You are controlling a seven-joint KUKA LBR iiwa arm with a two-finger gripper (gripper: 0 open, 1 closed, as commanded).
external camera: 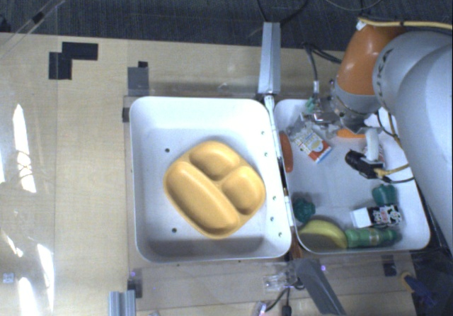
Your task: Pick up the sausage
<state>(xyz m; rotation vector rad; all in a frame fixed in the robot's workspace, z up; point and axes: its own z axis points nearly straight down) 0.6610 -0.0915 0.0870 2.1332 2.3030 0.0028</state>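
Note:
The sausage (286,151) is a thin red-orange stick lying lengthwise against the left wall of the right bin (417,226). My gripper (320,115) hangs over the far part of that bin, up and to the right of the sausage and apart from it. It sits directly above a small white carton with red and blue print (316,145). The grey arm with its orange band (362,59) covers the bin's far right corner.
A large yellow three-lobed bun shape (214,185) lies in the left bin (152,130). Along the near side of the right bin lie a dark green lump (304,207), a banana (323,232), a green cucumber-like piece (371,237), a white-and-black item (380,217) and a teal piece (386,194).

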